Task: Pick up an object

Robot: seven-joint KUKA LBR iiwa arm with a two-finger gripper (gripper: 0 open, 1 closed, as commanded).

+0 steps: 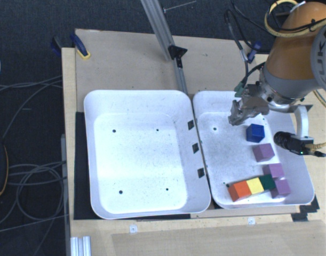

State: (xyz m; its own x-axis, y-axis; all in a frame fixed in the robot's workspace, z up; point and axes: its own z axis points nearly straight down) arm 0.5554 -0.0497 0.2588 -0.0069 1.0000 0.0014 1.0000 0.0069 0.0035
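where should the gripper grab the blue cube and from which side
Probably from straight above, closing on two opposite side faces of the blue cube. It sits flat in the right bin with bare floor all around it, apart from the purple cube below. The gripper hangs just up and left of it in the view.

We see five pieces in the right bin point(216, 196). A blue cube point(255, 133) sits near its upper middle. Just below it lies a purple cube point(263, 152). Nearer the front edge, a purple block point(275, 170) and another purple block point(283, 187) sit close together, touching a long bar point(252, 188) striped orange, yellow and green, lying at a slant.
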